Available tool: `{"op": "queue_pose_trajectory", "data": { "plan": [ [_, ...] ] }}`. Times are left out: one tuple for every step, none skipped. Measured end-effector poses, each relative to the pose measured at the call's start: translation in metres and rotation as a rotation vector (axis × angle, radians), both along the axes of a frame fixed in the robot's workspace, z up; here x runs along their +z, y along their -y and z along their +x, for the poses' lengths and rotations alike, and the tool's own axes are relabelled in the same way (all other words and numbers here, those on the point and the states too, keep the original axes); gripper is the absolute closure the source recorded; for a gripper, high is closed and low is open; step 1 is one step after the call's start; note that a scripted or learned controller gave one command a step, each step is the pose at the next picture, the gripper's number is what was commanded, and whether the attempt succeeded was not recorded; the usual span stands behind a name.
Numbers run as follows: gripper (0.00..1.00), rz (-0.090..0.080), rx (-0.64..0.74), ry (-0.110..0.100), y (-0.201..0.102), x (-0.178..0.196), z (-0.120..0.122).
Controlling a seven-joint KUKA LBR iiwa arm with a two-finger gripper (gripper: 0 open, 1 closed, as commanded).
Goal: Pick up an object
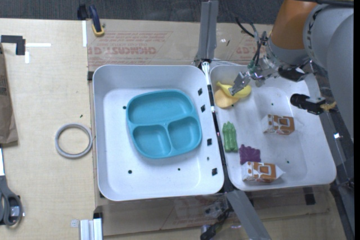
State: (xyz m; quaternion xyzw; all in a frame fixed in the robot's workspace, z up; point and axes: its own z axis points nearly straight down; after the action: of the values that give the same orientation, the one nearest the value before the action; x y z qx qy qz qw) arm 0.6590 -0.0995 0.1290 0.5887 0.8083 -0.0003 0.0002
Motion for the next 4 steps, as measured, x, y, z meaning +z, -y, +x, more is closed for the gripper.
{"op": "queue_pose_trajectory", "data": {
  "plan": [
    [0.00, -0.001, 0.282, 0.002, -0.046, 0.063, -0.008],
    [0.00, -0.001, 0.432, 0.001, 0.001, -0.035, -0.016],
    [1.00, -0.002, 0.428, 0.006, 0.002, -0.025, -0.015],
    [1.00, -0.001, 0.174, 0.002, 0.008, -0.037, -0.009]
  ]
}}
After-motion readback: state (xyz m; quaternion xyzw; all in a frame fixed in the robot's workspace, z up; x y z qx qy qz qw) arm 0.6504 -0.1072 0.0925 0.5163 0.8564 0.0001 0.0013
